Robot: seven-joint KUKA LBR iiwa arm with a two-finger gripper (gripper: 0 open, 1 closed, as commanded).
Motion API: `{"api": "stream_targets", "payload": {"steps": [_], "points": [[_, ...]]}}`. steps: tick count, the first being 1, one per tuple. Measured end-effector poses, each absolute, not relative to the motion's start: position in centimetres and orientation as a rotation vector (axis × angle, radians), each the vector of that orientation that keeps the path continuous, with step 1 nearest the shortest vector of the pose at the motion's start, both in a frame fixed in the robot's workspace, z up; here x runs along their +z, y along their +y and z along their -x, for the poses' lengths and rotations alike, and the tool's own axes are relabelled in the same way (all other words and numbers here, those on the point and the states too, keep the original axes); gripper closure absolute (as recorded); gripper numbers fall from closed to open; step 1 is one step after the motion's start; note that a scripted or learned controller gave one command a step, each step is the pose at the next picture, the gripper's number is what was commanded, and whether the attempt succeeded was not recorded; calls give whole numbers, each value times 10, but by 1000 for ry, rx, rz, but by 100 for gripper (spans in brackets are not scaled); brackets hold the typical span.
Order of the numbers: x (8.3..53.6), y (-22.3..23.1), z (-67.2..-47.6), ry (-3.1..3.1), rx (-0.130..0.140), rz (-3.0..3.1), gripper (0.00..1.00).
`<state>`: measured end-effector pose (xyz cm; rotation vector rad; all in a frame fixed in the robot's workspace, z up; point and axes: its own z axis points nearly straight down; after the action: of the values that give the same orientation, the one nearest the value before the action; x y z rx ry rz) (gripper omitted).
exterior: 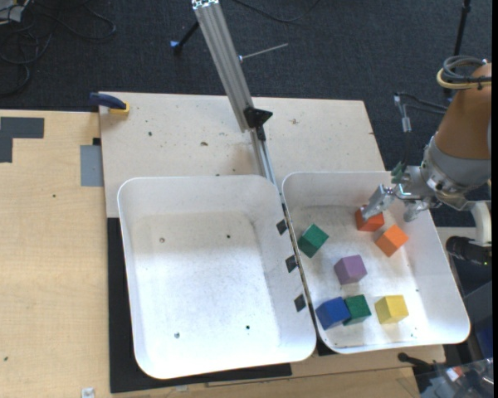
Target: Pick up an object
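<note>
My pincer (396,199) hung spread over right bin (448,305), straddling red block (368,219); nothing gripped, lift remained undone.

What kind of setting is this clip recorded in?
Most likely a robotics lab bench set up for grasping trials: two shallow white bins side by side, small coloured blocks such as the purple one in the right bin, loose cables on the dark floor, and an aluminium strut.
</note>
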<state>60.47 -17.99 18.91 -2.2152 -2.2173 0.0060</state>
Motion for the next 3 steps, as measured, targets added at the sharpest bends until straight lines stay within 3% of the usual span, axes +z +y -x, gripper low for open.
{"api": "stream_targets", "payload": {"steps": [1,2,3], "points": [[192,-180,-606,-2222,3,2216,0],[145,-186,-602,-2216,7,2217,0],[122,-188,-608,-2234,-16,2237,0]]}}
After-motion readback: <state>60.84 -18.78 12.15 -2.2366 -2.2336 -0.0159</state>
